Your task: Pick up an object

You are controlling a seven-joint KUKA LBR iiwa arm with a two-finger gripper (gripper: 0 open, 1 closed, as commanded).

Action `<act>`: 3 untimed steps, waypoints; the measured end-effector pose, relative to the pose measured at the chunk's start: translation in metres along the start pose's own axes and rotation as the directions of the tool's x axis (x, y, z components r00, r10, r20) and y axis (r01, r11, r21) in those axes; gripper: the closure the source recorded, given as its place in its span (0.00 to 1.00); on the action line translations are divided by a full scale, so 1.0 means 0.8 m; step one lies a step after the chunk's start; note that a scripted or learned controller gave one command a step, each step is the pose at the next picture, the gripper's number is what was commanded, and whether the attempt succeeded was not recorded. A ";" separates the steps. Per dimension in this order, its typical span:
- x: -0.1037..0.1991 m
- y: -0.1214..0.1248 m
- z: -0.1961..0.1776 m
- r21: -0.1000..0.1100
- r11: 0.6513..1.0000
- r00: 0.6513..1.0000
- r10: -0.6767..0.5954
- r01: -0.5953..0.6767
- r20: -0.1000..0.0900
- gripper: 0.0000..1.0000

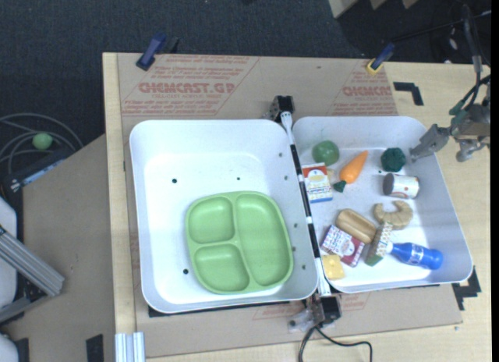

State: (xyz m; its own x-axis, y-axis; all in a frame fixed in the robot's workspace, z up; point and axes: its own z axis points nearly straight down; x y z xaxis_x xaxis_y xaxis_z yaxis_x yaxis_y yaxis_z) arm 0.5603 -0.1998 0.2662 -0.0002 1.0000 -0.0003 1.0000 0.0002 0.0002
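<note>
Approach is the step in hand: the gripper (pixel 460 136) sits at the frame's right edge, above the right bin's (pixel 452 204) rim, jaws spread wide and holding nothing. Toys crowd that bin right of centre frame, the dark green ball (pixel 394 158) nearest, so next it must swing left and descend.

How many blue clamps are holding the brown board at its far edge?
2. One blue clamp is at the far left corner of the brown board. The other clamp, blue with yellow, is at the far edge above the right bin. Others may be hidden.
</note>
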 end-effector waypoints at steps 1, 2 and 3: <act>0.089 0.008 0.118 0.003 1.000 1.000 -0.002 0.002 -0.002 0.00; 0.129 0.100 0.229 0.001 1.000 1.000 0.000 0.000 -0.001 0.00; 0.125 0.099 0.215 0.011 1.000 1.000 0.001 -0.001 0.002 1.00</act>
State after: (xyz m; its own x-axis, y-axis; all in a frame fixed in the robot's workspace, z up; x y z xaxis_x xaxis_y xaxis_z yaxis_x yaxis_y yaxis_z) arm 0.6392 -0.0997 0.0945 0.0004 1.0000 -0.0025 0.9999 -0.0004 -0.0105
